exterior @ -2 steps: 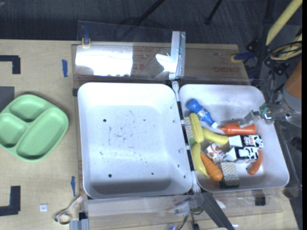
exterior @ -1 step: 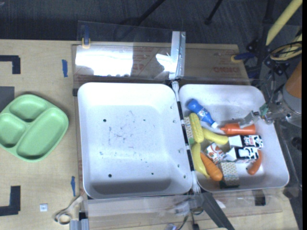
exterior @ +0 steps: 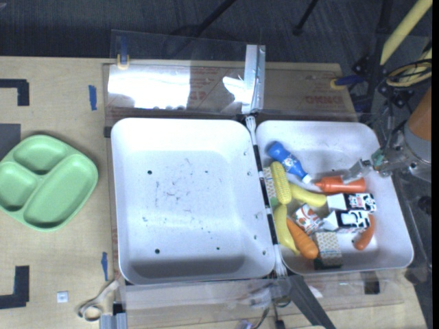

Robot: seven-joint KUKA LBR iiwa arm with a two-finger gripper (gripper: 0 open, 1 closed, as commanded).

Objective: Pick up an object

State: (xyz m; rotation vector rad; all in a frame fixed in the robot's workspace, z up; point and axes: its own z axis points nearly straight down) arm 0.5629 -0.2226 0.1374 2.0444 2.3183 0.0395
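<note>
Camera view from above the bench takes in two white bins side by side: the left bin (exterior: pixel 185 197) with a scuffed floor, the right bin (exterior: pixel 322 132) with all the toys heaped in its near half. Counting them off: one blue bottle (exterior: pixel 286 160) with a white cap, lying tilted; one ear of corn (exterior: pixel 280 182) just beside it; two bananas, one banana (exterior: pixel 309 196) crossing under the bottle's cap end, a second banana (exterior: pixel 281 228) along the divider; one orange carrot (exterior: pixel 302 238) lying on that second banana. An orange-red marker (exterior: pixel 341 182) lies flat towards the right wall. Two black-and-white cartons (exterior: pixel 355 210) are stacked close, with one red sausage (exterior: pixel 364 237) touching their near edge. A small red-and-white packet (exterior: pixel 307 216) and a grey sponge block (exterior: pixel 330 249) sit in the middle of the pile.

At the right rim the gripper (exterior: pixel 367 164) hangs low just beside the marker's end; whether it's open or closed, I cannot tell, and nothing is visibly in its grasp. One green divided plate (exterior: pixel 45 181) rests on the bench, well apart to the left.
</note>
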